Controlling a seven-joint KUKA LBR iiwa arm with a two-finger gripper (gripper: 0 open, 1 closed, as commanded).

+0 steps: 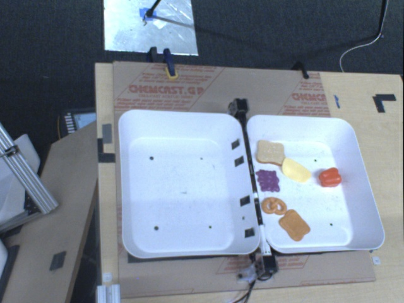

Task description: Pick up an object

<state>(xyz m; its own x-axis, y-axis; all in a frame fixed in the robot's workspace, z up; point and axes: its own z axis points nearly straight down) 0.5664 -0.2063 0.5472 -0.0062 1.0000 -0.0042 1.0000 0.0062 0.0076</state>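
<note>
Toy food pieces all lie in the right bin (360, 169), clustered toward its left half: a bread slice (270, 152) at the top, a yellow piece (296, 170) just beside it, a red pepper (329, 177) a little apart toward the right, purple grapes (269, 180) near the divider, then a pretzel (274, 205) touching a brown biscuit (294, 225) lower down. We see no claw over the bench, so we cannot tell its state, nor which way any piece lies from it. We judge the pepper easiest: it stands alone, with bare white floor around it. The left bin (183, 188) offers flat, open room.
</note>
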